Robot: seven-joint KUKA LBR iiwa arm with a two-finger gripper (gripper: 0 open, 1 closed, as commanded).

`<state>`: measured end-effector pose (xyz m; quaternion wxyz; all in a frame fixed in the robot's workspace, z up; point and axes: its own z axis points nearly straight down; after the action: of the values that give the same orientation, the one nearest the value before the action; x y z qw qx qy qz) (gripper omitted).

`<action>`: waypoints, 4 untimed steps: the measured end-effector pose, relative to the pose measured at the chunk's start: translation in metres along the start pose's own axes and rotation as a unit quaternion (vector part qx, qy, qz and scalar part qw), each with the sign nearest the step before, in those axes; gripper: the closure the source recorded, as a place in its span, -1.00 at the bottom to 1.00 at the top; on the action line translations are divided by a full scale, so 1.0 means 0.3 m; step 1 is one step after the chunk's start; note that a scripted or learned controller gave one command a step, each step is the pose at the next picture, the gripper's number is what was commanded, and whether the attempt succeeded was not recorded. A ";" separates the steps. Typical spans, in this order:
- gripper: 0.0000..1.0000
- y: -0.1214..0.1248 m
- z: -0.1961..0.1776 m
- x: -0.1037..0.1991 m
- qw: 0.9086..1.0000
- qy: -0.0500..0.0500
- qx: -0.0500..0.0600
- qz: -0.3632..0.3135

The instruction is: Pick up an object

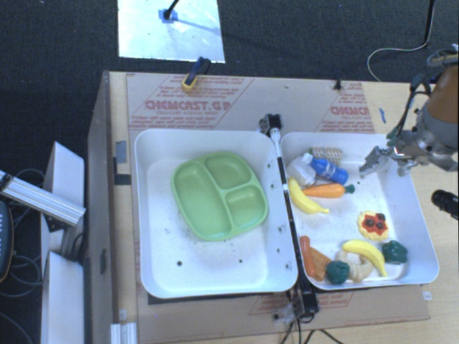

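right bin, carrot (324, 190) lying crosswise, maybe level

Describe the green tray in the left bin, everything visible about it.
The green tray is a pale green divided plate, plastic by its look, with rounded corners and three compartments: one long one on its left side and two smaller ones on its right. It lies flat, right side up and turned at a slant, in the middle of the left bin. Its compartments hold nothing. It touches only the bin floor.
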<state>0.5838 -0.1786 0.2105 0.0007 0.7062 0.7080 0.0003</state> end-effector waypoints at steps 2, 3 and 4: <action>-1.00 0.068 0.418 0.243 1.000 0.000 -0.001 0.000; -1.00 0.244 0.423 0.229 1.000 0.005 0.029 -0.002; -1.00 0.246 0.424 0.245 1.000 -0.002 0.030 0.001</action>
<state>0.6576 -0.1051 0.0833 -0.0191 0.7067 0.7069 -0.0222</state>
